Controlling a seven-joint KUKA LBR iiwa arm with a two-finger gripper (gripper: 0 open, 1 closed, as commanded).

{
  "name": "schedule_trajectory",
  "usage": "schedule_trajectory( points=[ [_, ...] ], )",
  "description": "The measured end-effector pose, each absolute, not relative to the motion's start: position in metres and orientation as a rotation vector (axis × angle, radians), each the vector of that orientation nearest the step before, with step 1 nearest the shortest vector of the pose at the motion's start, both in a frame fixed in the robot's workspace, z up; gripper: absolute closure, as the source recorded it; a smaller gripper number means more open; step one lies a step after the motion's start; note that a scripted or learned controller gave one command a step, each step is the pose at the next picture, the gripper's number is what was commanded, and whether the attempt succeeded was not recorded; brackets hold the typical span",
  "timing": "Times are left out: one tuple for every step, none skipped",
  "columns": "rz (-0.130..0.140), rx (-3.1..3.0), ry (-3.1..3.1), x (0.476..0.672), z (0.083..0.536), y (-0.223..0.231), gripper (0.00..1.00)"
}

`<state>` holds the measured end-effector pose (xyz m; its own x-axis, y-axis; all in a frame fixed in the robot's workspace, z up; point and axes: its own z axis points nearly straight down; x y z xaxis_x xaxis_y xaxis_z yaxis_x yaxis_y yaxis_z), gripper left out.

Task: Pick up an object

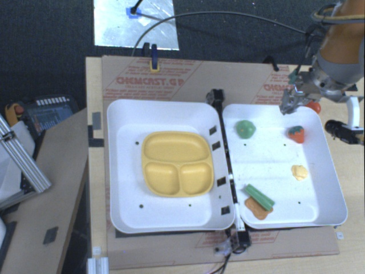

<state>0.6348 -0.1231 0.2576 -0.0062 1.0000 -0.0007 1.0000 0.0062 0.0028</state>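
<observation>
Right bin (pixel 319 210) centre bare; gripper (pixel 289 104) at far rim

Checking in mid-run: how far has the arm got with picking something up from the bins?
Done: nothing lifted by the look of it. The green ball, red-and-green piece, pale yellow piece and green stick lying on an orange piece all sit in the right bin. In hand: the gripper hovers over that bin's far edge, nearest the red-and-green piece. Left: descend, grasp, lift. The yellow tray lies in the left bin.
</observation>
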Motion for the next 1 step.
schedule_trajectory(
  points=[
    [0.002, 2.213, 2.227, 0.6396, 0.2631, -0.0741, 1.0]
  ],
)
